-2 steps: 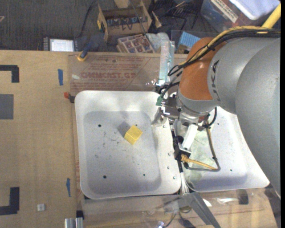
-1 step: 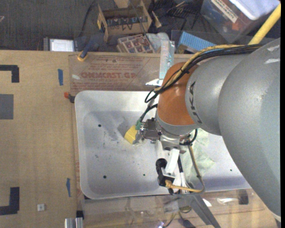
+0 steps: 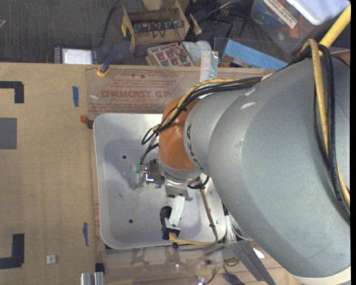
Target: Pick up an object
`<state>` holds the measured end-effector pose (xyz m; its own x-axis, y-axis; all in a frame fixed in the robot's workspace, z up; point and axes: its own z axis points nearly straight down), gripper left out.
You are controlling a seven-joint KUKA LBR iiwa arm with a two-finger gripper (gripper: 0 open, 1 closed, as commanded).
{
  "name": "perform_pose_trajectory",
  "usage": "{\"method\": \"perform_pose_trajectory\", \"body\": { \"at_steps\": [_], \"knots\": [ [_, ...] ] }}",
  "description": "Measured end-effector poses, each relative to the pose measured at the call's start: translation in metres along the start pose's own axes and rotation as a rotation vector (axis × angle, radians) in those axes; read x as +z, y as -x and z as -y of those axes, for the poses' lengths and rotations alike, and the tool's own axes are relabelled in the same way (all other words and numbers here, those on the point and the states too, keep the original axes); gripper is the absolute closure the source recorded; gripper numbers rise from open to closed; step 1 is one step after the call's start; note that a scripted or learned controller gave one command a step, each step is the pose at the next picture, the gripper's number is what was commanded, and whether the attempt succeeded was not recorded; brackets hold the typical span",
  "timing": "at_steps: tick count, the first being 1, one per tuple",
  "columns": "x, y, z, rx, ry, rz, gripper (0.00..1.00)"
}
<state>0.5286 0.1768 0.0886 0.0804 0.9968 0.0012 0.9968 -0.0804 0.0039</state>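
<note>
Objects cannot be made out beneath the hand (image 3: 146, 177) over the white bin (image 3: 111, 211); its state is unclear.

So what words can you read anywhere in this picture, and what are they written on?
"CHEMCAST GP": faint red print on the brown cardboard sheet behind the white bin; the last letters are unsure.
Label on the clear box at the top right: too blurred to read.
Paper at the top left: too small to read.
</note>
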Motion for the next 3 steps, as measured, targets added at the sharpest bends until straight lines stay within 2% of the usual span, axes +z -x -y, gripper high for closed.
{"method": "perform_pose_trajectory", "body": {
  "at_steps": [1,2,3],
  "knots": [
    [-0.001,-0.012,-0.079,-0.198,0.016,0.013,0.0],
    [-0.012,-0.009,-0.08,-0.196,0.019,0.017,1.0],
    [-0.094,-0.011,-0.021,-0.424,-0.004,0.0,1.0]
  ]
}}
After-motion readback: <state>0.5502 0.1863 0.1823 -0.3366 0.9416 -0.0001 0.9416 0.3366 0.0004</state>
